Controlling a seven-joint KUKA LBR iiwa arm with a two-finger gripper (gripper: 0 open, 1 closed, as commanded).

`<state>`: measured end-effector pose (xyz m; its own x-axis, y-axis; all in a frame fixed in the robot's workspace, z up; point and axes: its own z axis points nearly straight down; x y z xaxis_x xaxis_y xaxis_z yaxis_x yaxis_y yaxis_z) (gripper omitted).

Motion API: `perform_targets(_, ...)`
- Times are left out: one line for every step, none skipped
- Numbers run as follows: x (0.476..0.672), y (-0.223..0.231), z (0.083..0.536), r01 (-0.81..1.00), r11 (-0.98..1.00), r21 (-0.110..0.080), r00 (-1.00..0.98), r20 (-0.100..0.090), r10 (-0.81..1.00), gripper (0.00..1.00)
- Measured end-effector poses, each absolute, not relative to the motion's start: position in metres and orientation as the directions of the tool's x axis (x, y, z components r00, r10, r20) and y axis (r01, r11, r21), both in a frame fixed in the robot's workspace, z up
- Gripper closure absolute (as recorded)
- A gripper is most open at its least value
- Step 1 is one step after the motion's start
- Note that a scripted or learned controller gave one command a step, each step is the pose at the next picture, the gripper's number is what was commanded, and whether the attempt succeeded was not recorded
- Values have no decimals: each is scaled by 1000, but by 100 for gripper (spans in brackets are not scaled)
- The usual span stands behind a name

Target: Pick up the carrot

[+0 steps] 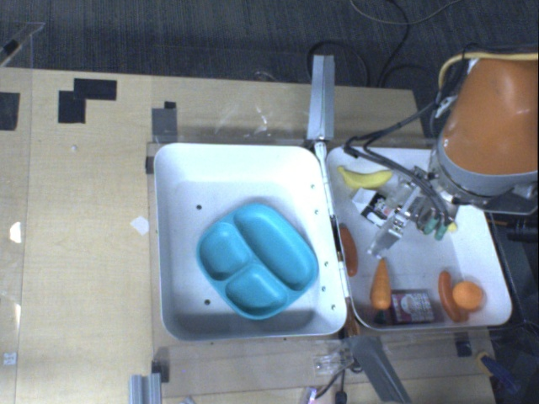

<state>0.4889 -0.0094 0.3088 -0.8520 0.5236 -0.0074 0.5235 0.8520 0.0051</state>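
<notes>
The carrot (pixel 381 283) is orange and tapered. It lies near the front of the right bin (pixel 488 251), pointing roughly front to back. My gripper (pixel 386 232) hangs over the middle of that bin, just behind the carrot's thick end and apart from it. It carries nothing that I can see. The arm's orange band (pixel 497 112) looms at the right.
The right bin also holds a banana (pixel 364 176) at the back left, a brown sausage (pixel 348 249) along the left wall, a dark can (pixel 413 306) beside the carrot, and an orange (pixel 468 295) at the front right. The left bin (pixel 177 225) bears a blue divided plate (pixel 256 259).
</notes>
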Motion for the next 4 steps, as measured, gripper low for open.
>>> perform_targets(489,-9,309,523,852,5,-852,-7,523,0)
perform_targets(489,-124,183,300,954,1,-954,-7,300,0)
perform_targets(493,-124,231,-38,999,-1,-999,-11,-38,0)
perform_targets(495,-106,251,-169,986,-2,-985,-11,-169,0)
